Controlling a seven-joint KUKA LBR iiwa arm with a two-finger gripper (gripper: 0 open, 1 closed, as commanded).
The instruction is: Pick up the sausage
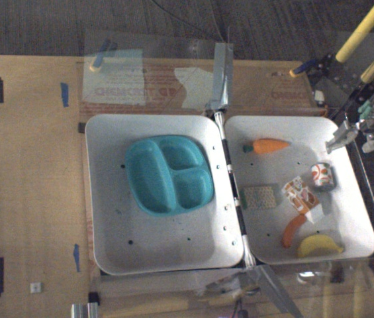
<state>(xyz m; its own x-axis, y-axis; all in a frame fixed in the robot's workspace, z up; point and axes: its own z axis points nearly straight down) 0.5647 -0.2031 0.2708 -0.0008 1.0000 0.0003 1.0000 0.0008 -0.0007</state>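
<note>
The sausage [294,230] is a short orange-brown curved piece lying near the front of the right bin [359,224], just left of a yellow banana [319,246]. My gripper [342,138] hangs over the right bin's far right corner, up by the rim, well away from the sausage and behind it. Nothing is seen in it.
The right bin also holds a carrot [271,146], a small red-and-white can [322,175], a red-and-white packet [300,195] touching the sausage's upper end, and a patterned square [260,197]. A teal divided plate [169,174] sits in the left bin [107,237].
</note>
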